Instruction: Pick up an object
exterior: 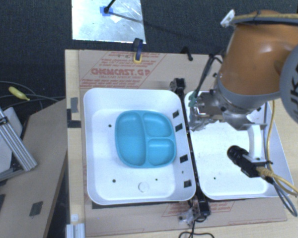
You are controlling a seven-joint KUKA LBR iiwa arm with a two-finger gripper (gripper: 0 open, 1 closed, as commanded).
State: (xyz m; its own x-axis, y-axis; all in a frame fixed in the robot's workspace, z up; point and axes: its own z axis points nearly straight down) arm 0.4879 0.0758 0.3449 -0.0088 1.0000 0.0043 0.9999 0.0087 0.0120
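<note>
Tool (195,114) beside blue plate (144,138), apart

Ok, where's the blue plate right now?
In the camera view, the blue plate lies flat in the middle of the left bin, while the gripper hangs over the right bin beside it.

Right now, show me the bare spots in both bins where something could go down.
In the left bin, bare strips ring the plate, widest along the near and left walls. The right bin is bare in its near left part. Crowded: the left bin's middle, under the plate, and the right bin's far end, under the arm.
</note>
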